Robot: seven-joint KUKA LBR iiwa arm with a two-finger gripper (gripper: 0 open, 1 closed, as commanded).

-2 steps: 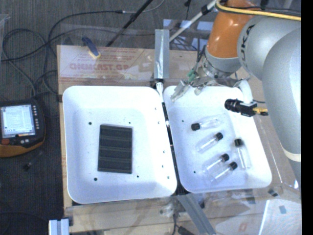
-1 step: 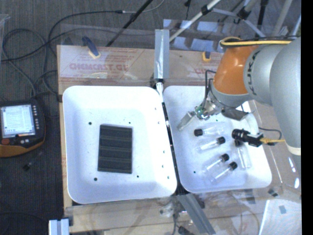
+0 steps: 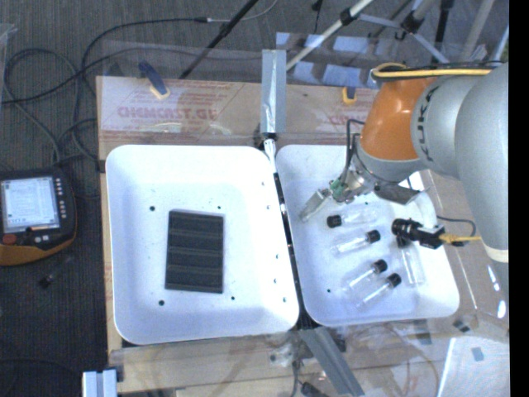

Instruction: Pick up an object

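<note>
Vials (image 3: 357, 241), clear with black caps, lay scattered in the right bin (image 3: 314, 296); the left bin (image 3: 132, 304) held a dark ribbed block (image 3: 195, 251). Gripper (image 3: 318, 203) state was perhaps unreadable.

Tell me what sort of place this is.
Probably a robotics lab or test cell. A grey and orange arm reaches over two white bins on a bench, clear vials lie in the right bin, and a teach pendant and cables sit on the floor.
</note>
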